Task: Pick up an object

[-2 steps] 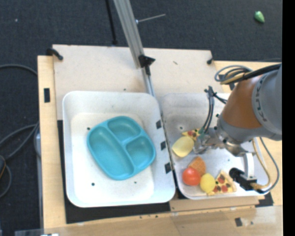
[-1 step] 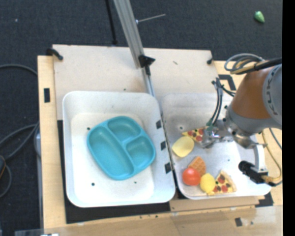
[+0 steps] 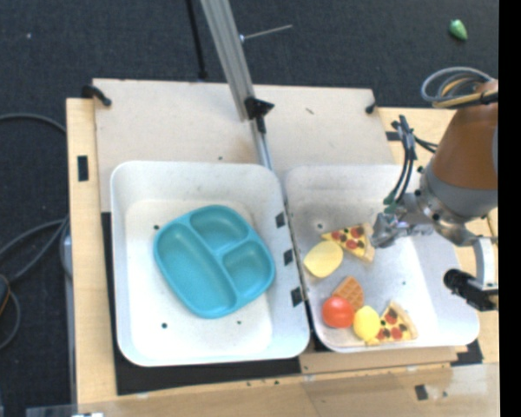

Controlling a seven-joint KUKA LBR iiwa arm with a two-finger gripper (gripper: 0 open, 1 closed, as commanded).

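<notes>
Left bin [image 3: 130,259]: shallow white plastic, rounded corners; holds one turquoise divided plate [image 3: 214,259], glossy, three compartments.

Right bin [image 3: 443,311]: same make, scuffed floor; holds toy foods. Pizza slice [image 3: 351,240] at centre, triangular, red spots. Pale yellow rounded piece [image 3: 323,258] just left of it. Near edge: waffle piece [image 3: 350,291], red tomato [image 3: 337,312], yellow lemon [image 3: 366,322], second pizza slice [image 3: 397,323], clustered and touching.

Gripper [image 3: 387,230]: grey metal, low over the right bin, just right of the central pizza slice; blurred, so whether clenched or released is not discernible. Arm cut off at right.
</notes>
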